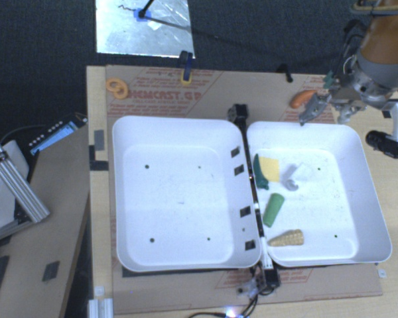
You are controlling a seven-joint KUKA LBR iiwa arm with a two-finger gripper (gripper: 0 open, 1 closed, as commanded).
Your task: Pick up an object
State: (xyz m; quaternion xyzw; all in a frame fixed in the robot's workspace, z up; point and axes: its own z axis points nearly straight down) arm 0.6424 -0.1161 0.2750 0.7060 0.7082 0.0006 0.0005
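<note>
- So, gripper (326,113) sits at upper right, over the far rim of the right bin (368,177), near that bin's back edge.
- Two fingers visible, spread apart, nothing between them; reads as open and empty.
- Arm (385,42) comes in from the right, orange band above the wrist, grey body below it.
- Orange object (302,99) lies on the cardboard (252,88) just behind the right bin, close to the gripper's left finger; contact can't be judged.
- Right bin holds the candidate objects, all clustered toward its left half.
- Yellow block (270,169) lies near the left wall, with a dark green strip (257,171) touching its left side.
- Pale grey-white object (294,176) sits just right of the yellow block; shape too blurry to name.
- Green cylinder (273,209) lies below the yellow block, tilted, apart from it.
- Tan cone-like piece (286,238) lies near the front left corner of the right bin, pointing left.
- None of these touches the gripper; all well apart from it.
- Left bin (126,197) sits beside the right bin, rims touching along the middle, black clips (239,170) along that seam.
- Both bins rest on the cardboard sheet with red printing.
- Orange ring (117,88) lies on the cardboard's far left corner.
- Yellow and blue clamp (185,69) sits at the cardboard's back edge.
- Shiny silver sheet (144,18) lies on the dark floor behind the bench.
</note>
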